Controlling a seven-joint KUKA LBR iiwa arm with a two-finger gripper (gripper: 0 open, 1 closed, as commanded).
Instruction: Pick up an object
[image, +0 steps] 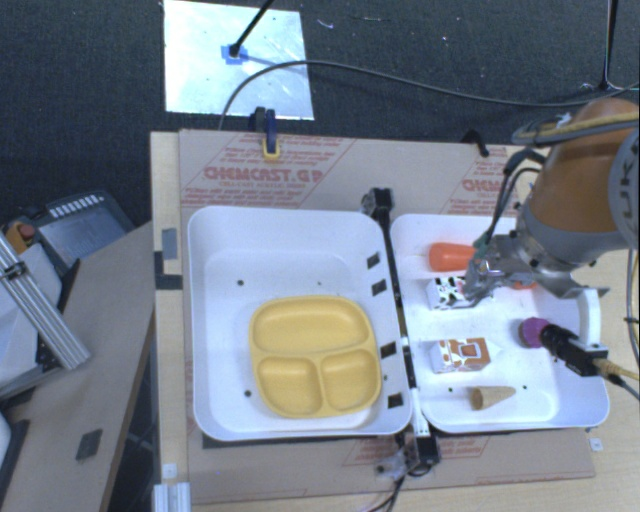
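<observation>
My gripper (478, 277) hangs low over the right bin (585, 405), near the bin's middle. Its tip is right beside a small black-and-white carton (445, 293), at that carton's right edge. Nothing shows between the gripper's tips. Just behind it lies an orange carrot-like piece (450, 256), partly hidden by the wrist. Nearer the front lie a small orange-and-white carton (461, 354) and a tan cone (492, 397). To the right sits a purple object (533, 331), partly behind the arm.
The left bin (215, 300) holds a yellow divided plate (315, 355). A black divider (392, 300) runs between the two bins. The arm's grey and orange body (580, 200) covers the right bin's back right corner.
</observation>
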